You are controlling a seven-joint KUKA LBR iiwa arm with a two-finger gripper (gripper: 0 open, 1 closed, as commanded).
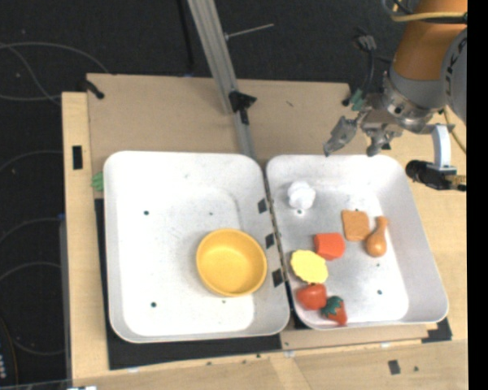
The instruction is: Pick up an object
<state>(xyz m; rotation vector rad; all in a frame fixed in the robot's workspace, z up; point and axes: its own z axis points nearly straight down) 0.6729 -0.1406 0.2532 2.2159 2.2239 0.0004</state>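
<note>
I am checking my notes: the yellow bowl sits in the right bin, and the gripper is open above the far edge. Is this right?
Not quite: in the camera view the yellow bowl sits in the left bin, not the right. The gripper is indeed open above the far edge.

No readable text, label, brand, number or sign on anything here.

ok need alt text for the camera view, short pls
A grey arm's open two-finger gripper hovers above the far edge of the right white bin, which holds small toy foods. The left white bin holds a yellow plastic bowl.
</note>
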